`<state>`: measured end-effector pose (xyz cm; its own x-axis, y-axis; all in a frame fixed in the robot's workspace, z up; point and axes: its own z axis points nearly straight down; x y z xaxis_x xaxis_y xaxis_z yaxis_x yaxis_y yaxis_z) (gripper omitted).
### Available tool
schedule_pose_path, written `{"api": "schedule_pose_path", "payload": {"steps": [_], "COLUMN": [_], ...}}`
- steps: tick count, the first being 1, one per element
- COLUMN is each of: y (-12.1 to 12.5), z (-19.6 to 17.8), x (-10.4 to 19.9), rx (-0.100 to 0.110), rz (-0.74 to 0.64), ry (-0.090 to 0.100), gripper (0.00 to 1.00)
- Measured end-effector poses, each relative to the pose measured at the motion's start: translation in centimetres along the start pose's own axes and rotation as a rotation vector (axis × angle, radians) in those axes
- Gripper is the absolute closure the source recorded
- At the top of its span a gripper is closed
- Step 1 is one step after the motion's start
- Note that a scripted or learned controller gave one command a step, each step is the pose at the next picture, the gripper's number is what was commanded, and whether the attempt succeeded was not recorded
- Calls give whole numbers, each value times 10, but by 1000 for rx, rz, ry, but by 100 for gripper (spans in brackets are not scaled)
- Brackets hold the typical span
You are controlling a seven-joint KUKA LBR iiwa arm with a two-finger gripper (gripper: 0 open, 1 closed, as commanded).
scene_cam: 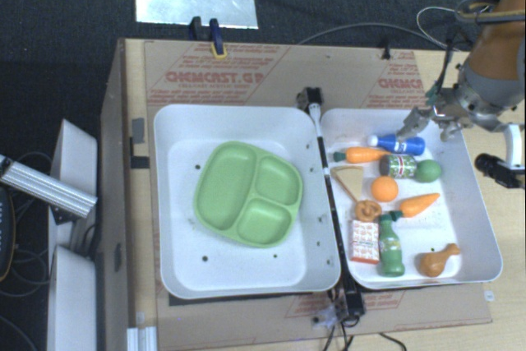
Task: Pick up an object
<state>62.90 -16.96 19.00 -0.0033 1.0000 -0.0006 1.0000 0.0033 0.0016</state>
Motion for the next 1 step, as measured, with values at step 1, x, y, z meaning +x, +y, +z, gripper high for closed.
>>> {"api": "schedule_pose_path", "payload": {"steps": [1], "y": [39], "z": [90], "x": [-16], "rx": [-12], "rz": [0], "ry": [-3], "gripper": [0]}}
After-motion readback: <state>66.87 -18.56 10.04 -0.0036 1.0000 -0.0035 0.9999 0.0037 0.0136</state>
